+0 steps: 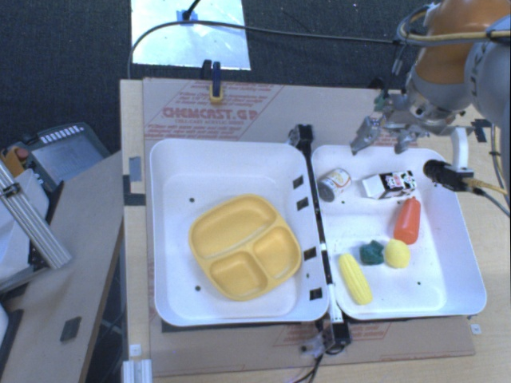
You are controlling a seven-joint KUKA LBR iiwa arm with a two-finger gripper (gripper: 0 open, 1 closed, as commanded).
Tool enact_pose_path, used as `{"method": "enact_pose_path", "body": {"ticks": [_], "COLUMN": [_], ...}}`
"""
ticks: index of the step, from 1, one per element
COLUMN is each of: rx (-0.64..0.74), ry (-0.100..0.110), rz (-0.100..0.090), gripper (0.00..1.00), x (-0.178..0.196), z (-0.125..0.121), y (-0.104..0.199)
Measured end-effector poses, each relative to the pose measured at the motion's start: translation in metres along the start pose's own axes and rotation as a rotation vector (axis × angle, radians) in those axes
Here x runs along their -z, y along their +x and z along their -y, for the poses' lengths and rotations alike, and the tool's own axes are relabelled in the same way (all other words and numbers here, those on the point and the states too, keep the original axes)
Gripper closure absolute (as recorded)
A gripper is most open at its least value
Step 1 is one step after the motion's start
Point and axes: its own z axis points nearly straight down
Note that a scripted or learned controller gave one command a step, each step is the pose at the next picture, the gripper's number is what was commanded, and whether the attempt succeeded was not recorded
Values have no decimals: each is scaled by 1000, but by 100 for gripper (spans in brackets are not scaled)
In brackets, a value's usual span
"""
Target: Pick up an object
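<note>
Yellow plastic, a three-part tray lies in the left bin, far left of and below the pincer. In the right bin, a small can rests just below the pincer's left finger, a corn cob well below. The pincer hangs over the bin's far rim, its fingers spread wide, holding nothing. Below it to the right lie a milk carton, a green piece, a lemon and a carrot.
</note>
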Motion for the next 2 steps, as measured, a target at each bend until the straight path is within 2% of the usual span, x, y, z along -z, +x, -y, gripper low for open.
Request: {"method": "enact_pose_path", "body": {"ticks": [1, 2], "rx": [2, 1], "ry": [-12, -7], "rz": [1, 1], "gripper": [0, 0], "x": [7, -55], "z": [-2, -1], "y": [0, 2]}}
